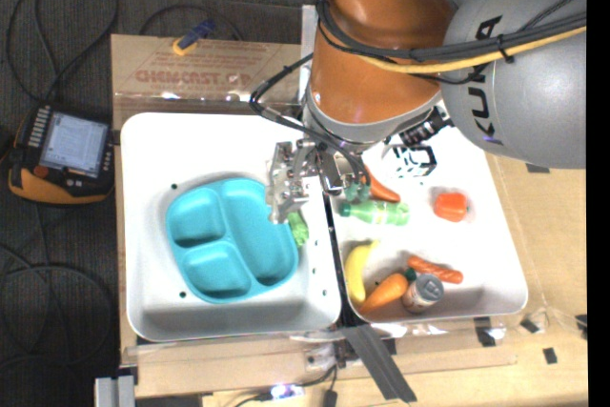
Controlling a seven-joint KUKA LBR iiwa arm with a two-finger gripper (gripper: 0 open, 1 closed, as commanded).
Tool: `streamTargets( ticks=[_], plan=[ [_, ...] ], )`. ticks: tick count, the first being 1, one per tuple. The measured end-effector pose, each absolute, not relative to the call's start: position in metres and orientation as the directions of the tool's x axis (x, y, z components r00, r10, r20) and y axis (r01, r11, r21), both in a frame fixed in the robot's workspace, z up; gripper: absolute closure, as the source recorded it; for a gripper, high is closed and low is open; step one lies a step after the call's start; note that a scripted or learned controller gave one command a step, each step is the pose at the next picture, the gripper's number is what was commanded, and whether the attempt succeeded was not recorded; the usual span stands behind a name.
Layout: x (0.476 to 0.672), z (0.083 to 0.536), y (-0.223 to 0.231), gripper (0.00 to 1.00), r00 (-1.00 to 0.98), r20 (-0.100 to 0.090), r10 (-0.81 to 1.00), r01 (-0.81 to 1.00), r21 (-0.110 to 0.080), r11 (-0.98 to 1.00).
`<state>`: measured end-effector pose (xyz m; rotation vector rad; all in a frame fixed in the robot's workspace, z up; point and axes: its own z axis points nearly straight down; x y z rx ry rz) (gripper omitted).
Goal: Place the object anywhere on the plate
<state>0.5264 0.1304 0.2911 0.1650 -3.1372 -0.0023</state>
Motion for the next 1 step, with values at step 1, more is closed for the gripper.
streamTargets(
  ticks=[1],
  plan=[
    [0.5107, 0.1884, 0.1820, 1.00, -0.970, 0.003, -0.243, -0.243, 0.002, 0.970]
  ],
)
